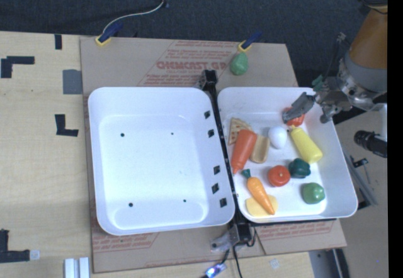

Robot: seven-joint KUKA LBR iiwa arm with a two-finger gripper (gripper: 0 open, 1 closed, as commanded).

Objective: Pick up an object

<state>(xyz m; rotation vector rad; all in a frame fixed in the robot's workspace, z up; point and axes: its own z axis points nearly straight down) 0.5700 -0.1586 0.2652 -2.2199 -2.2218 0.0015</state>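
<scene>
The claw (306,107) hangs over the far right corner of the right bin (346,207); whether it is spread or pressed together cannot be told. A small red object (295,121) lies directly beneath it, half hidden, with no visible grip on it. Just nearer the camera lie a yellow piece (306,145) and a white egg (278,137); further out, a tomato (278,175), two carrots (242,150) and dark green pieces (312,192). Well to its left, the left bin (101,144) offers open floor. A green object (238,64) sits on the worktop (38,144) beyond the bins. The arm (371,44) is cut off at the right.
</scene>
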